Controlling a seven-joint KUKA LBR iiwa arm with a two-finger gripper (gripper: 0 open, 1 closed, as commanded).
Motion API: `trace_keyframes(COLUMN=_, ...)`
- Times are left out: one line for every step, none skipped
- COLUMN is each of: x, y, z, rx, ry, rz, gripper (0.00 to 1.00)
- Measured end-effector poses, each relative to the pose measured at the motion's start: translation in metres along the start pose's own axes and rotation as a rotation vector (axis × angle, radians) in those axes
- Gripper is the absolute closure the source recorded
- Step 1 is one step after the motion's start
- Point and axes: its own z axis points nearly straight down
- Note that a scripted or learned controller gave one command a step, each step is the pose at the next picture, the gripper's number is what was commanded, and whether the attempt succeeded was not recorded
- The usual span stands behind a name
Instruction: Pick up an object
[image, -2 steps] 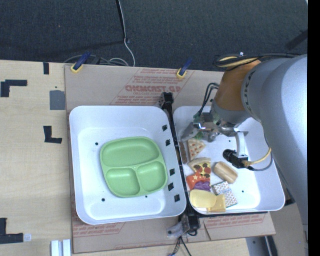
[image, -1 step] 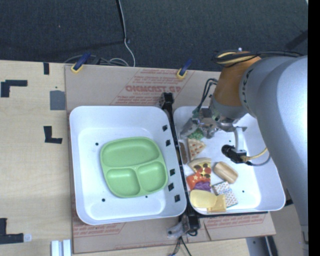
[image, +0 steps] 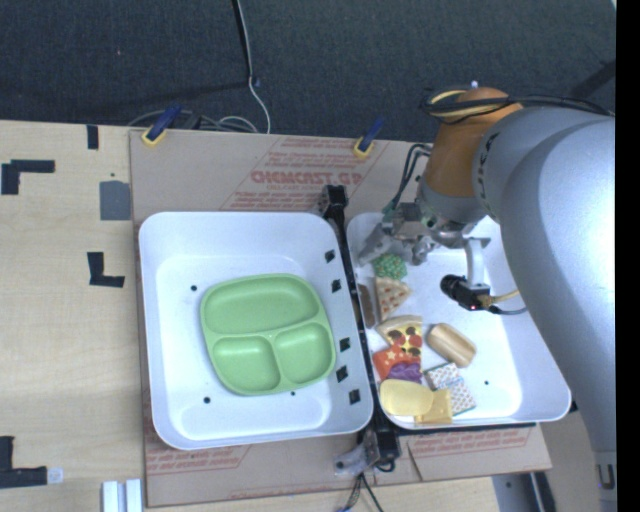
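Right bin (image: 520, 395) holds toy food w/ cheese (image: 415, 402) at front, bun (image: 451, 345) and pizza (image: 390, 294) mid-bin. Gripper (image: 398, 246) sits low over broccoli (image: 390, 267) at the back, nothing seen between its parted fingers. Green tray (image: 266, 332) fills left bin (image: 175, 300).

One fixed overhead camera, slanted down on both white bins (image: 160, 300)

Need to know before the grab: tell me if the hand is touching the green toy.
Cannot tell. In the camera view the hand sits right above the green toy, with no visible gap or contact.
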Motion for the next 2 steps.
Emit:
trace_keyframes(x=-0.0059, y=-0.0090, z=0.0006, rx=-0.002, ry=0.001, rz=0.002, gripper=0.00)
trace_keyframes(x=0.0023, y=-0.0070, z=0.0005, rx=-0.004, ry=0.002, rz=0.002, gripper=0.00)
